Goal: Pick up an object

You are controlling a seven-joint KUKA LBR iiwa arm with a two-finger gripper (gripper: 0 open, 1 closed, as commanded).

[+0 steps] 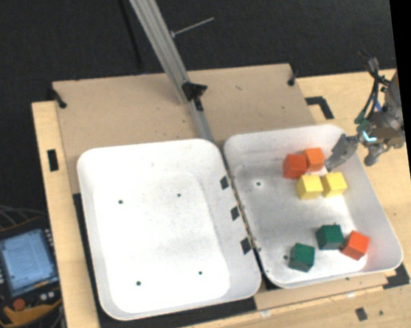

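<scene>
The right bin (271,211) holds several small blocks. Two orange blocks (295,165) (314,158) sit side by side near its far right, with two yellow blocks (310,186) (334,182) just in front of them. Two green blocks (329,236) (301,256) and a red-orange block (356,244) lie near the bin's front edge. My gripper (356,153) hangs over the bin's far right rim, just right of the orange blocks. It is open, with one grey finger (338,152) reaching toward the orange pair and nothing between the fingers.
The left bin (161,224) sits beside the right one, sharing a hinged middle edge. A slanted metal pole (165,46) rises from behind the bins. A handheld pendant with a screen (21,264) lies off the bench at the left.
</scene>
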